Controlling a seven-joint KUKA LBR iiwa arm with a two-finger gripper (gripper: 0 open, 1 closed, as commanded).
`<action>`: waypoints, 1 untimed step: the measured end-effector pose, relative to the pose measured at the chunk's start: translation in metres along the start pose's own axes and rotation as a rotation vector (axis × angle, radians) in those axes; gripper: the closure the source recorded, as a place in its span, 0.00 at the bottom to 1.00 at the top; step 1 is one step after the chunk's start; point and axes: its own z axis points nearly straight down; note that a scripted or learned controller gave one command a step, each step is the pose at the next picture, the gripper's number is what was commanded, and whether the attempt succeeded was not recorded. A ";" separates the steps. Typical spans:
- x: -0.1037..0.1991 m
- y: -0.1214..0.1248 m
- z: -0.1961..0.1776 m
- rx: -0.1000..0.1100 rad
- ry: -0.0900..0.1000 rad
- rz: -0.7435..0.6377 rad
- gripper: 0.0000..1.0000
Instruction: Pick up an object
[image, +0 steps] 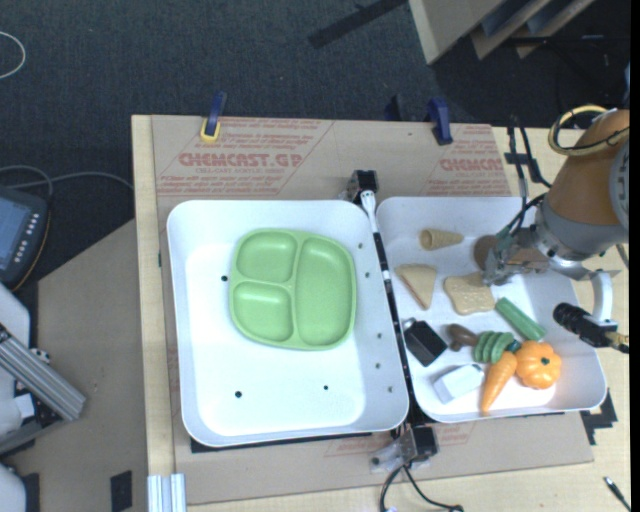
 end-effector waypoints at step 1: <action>-0.008 -0.006 -0.053 0.004 -0.003 0.002 1.00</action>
